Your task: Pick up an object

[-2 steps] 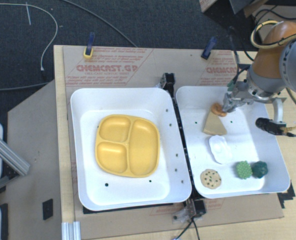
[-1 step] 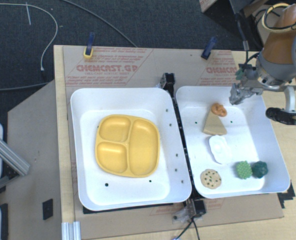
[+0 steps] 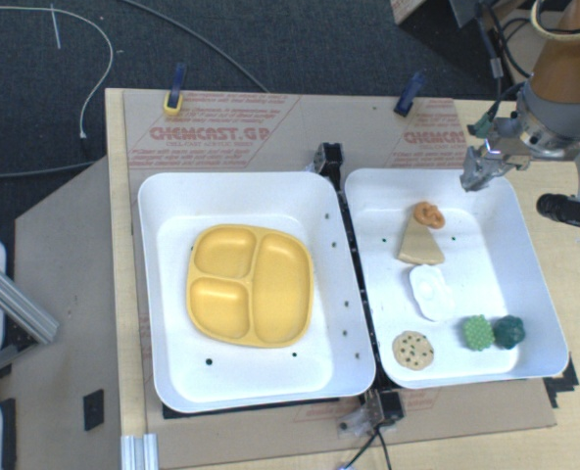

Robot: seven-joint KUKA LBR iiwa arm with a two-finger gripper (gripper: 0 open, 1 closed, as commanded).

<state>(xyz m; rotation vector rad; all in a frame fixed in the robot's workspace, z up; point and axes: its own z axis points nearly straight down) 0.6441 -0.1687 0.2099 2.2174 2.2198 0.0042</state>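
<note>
- Nearest the bottom edge, in the right-hand white bin [image 3: 540,302]: a round chocolate-chip cookie [image 3: 412,350], lying flat near the bin's front wall; round, so no long axis.
- Just right of it: a light green knobbly piece [image 3: 478,332] touching a darker teal-green piece [image 3: 508,332]; as a pair, stretched left to right along the bin's front.
- A little farther back, mid-bin: a flat white piece [image 3: 430,291], hard to make out against the white floor, long axis running roughly front to back with a slight tilt.
- Touching or just beyond its far end: a tan wedge [image 3: 420,246], wide edge toward the front, narrow tip pointing toward the bin's back.
- At that tip: a small orange pretzel-shaped piece [image 3: 428,214], touching or just beside the wedge; cannot tell which.
- To the left, in the left-hand white bin [image 3: 163,262]: a yellow divided plate [image 3: 252,285] with three compartments, lying flat in the middle, slightly turned, long compartment on its right side running front to back.
- Farther back, over the right bin's far right corner: the gripper [image 3: 478,176], hanging from the grey arm with its orange band [image 3: 561,67], tips pointing down and leftward; nothing seen between them, well apart from every piece; spread or pressed together, cannot tell.
- Farthest: two blue clamps [image 3: 176,88] on the board's back edge.
</note>
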